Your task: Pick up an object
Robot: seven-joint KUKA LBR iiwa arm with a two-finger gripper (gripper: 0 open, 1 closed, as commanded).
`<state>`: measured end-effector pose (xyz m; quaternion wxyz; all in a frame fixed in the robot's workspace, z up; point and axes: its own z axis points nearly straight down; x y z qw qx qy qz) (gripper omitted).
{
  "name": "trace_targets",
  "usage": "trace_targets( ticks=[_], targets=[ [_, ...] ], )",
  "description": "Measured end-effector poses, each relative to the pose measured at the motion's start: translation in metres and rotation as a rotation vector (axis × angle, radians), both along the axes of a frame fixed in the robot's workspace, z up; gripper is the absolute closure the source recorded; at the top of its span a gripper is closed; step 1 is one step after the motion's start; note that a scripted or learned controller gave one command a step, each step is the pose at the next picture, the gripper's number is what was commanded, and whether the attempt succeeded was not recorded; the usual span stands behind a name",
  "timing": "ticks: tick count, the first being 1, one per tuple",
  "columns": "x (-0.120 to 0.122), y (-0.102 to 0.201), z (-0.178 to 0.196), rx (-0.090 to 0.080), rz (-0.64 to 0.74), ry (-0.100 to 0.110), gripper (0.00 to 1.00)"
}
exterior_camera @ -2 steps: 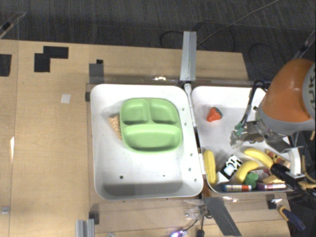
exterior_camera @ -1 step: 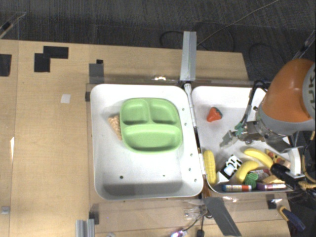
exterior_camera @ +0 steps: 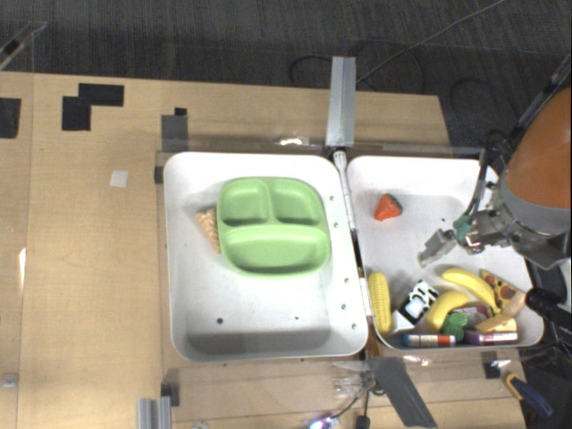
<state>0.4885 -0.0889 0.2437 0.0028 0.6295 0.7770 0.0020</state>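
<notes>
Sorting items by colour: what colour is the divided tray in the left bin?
Light green, plain; the divided tray shows clearly in the camera view.

We're looking at a robotics lab: a wooden bench [exterior_camera: 80, 239] is carrying two white bins [exterior_camera: 268, 329], cables [exterior_camera: 420, 43] are trailing over dark carpet [exterior_camera: 179, 25], metal brackets [exterior_camera: 341, 101] are clamping everything.

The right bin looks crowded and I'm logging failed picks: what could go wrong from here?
The gripper hangs above the right bin close to the bananas. They lie packed against the corn cob and markers, so a grasp may slip or drag neighbours. The orange piece lies apart, an easier pick.
</notes>
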Motion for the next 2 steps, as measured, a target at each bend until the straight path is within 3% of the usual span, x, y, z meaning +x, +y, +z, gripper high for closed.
trace_targets(
  ticks=[1, 2],
  targets=[
    [0.065, -0.017, -0.152, -0.001, -0.069, -0.013, 0.00],
    [0.155, -0.004, -0.154, -0.001, 0.028, -0.007, 0.00]
  ],
)
